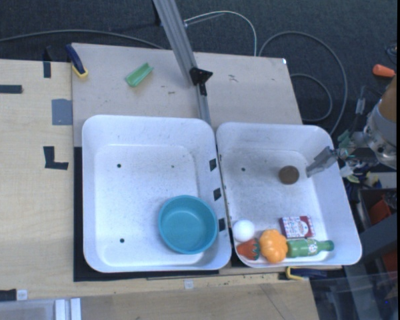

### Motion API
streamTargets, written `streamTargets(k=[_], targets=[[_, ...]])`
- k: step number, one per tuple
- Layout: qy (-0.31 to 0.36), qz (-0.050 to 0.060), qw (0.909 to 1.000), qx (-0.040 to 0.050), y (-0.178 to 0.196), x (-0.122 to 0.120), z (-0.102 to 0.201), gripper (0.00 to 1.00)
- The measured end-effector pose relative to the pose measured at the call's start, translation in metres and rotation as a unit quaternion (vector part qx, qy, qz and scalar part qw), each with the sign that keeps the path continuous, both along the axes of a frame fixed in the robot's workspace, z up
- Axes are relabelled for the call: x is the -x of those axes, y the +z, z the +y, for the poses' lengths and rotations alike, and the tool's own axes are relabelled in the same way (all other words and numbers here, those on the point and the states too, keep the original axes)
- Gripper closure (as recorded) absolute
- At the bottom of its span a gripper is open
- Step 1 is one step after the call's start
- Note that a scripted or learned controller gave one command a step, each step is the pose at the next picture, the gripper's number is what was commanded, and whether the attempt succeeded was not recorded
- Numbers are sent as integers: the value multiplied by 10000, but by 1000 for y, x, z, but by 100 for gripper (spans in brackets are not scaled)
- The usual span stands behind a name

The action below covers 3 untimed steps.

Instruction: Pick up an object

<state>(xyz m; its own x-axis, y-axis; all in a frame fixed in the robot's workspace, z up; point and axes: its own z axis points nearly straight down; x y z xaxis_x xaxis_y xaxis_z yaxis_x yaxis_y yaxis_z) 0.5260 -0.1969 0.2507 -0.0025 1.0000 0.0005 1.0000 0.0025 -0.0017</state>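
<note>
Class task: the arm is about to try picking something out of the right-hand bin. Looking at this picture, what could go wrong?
1. The white ball, orange fruit, red box and green bottle crowd the right bin's near corner; fingers may nudge neighbours or catch two.
2. The ball and the brown round object could roll away when touched.
3. The gripper sits near the bin's right rim and might clip it.

Right bin (253,139): upper and middle floor open apart from a brown round object (289,175) near the right wall. Near edge crowded: white ball (243,230), orange fruit (273,245), red piece (248,249), green bottle (309,247), small red box (296,226) packed together. Left bin (120,132): blue bowl (187,223) blocks the near right corner; remaining floor free.
</note>
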Motion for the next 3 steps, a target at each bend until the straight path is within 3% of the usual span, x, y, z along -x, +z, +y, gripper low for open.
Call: streamTargets(k=[1,3], targets=[[-1,-2,10000,0,0,0,0,0],[-7,33,10000,-6,-110,-2,6,0]])
